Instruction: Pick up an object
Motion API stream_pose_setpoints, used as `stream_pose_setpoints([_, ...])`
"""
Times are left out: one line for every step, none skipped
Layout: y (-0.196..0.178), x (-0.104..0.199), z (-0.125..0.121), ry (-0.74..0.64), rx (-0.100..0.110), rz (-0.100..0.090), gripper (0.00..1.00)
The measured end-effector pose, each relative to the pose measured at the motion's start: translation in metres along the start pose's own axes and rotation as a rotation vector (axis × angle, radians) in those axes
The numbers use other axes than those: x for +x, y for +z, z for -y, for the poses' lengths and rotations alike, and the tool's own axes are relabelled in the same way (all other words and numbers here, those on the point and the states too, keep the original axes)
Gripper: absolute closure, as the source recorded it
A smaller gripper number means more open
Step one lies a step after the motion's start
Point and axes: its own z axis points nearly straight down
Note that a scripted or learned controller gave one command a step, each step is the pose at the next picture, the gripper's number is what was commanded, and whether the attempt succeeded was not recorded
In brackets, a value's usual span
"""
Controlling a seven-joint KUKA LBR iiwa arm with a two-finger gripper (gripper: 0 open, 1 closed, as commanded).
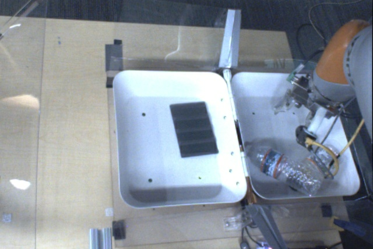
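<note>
A black ribbed rectangular pad (194, 129) lies flat in the middle of the left bin (131, 102). A clear crumpled plastic bottle (287, 169) with a blue and red label lies on its side along the near wall of the right bin (256, 90). My gripper (289, 99) hangs over the far right part of the right bin, above and beyond the bottle, apart from it. Nothing shows in its grasp. The arm's orange band (338, 58) is behind it at the right edge.
A metal divider post (229, 38) stands at the back between the two bins. Wooden bench surface (58, 125) stretches to the left of the bins.
</note>
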Motion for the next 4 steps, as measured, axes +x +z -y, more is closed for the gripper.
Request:
stream_pose_setpoints([-0.09, -0.049, 0.081, -0.08, 0.0, 0.0, 0.0])
stream_pose_setpoints([-0.101, -0.047, 0.08, -0.085, -0.003, -0.003, 1.0])
stream_pose_setpoints([-0.101, -0.047, 0.08, -0.084, -0.003, -0.003, 0.0])
stream_pose_setpoints([0.024, -0.027, 0.096, -0.223, -0.01, -0.004, 0.0])
